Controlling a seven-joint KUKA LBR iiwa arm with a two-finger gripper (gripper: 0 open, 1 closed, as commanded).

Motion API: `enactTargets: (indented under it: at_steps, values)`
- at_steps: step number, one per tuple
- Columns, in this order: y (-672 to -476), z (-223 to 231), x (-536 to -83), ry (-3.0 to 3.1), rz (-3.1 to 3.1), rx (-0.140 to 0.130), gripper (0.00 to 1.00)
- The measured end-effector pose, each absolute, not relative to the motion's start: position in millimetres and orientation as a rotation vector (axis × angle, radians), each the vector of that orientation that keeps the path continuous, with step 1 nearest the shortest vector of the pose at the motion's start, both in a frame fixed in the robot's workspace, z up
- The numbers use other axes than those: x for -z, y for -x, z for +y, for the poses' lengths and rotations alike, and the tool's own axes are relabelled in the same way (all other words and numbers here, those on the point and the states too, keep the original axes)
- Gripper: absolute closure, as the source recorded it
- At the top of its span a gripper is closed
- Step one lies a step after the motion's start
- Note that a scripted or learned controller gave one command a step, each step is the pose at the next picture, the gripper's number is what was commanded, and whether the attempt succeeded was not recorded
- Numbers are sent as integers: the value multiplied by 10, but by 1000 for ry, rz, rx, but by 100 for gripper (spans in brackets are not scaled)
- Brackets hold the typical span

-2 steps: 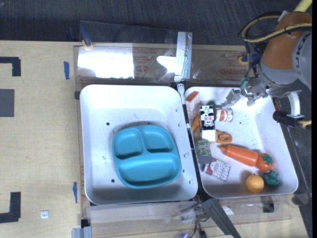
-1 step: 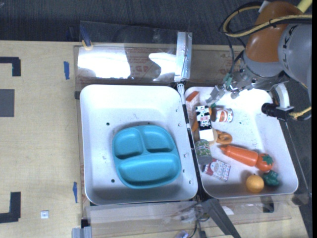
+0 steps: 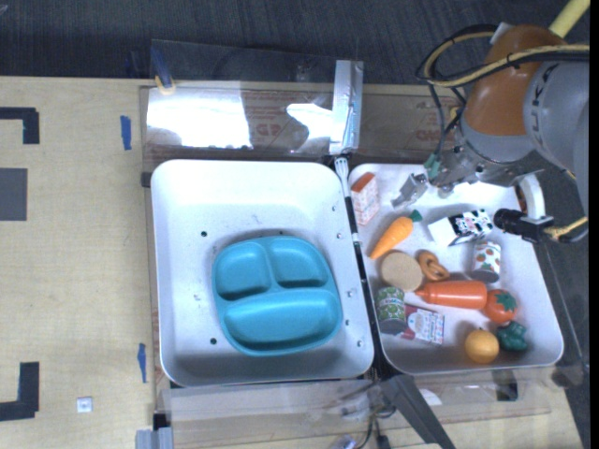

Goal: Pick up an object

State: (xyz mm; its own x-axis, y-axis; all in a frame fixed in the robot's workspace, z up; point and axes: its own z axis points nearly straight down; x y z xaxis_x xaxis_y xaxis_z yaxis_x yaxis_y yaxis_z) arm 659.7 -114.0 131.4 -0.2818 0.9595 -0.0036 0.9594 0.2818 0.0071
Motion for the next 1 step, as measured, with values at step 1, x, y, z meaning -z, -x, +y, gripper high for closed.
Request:
enactTargets:
  at_steps: [1]
  values:
    - [-6374,-981,-869,-1832,2547,-4,0]
